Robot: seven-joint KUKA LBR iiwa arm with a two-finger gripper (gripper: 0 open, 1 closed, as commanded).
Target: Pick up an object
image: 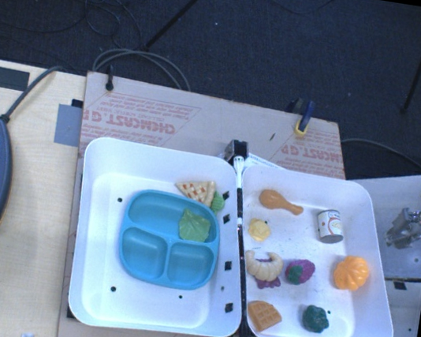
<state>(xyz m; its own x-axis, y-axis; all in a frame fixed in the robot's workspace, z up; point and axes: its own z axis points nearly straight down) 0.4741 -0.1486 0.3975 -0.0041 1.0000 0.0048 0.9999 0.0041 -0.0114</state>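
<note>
Brown ridged wedge (264,316) lies near-left in right bin (369,310); whether gripper (413,225) is open cannot be told.

So the blue plastic divided tray (169,238) sits in the left white bin (91,264), a green leafy piece (194,225) in its upper-right compartment. The small tin can (330,225) lies in the right white bin (367,310), behind the orange pumpkin-shaped toy (350,273).

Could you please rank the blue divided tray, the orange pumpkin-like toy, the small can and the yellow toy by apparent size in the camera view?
1. blue divided tray, by far the largest
2. orange pumpkin-like toy
3. small can
4. yellow toy, only slightly smaller than the can, so that order is unsure
</note>
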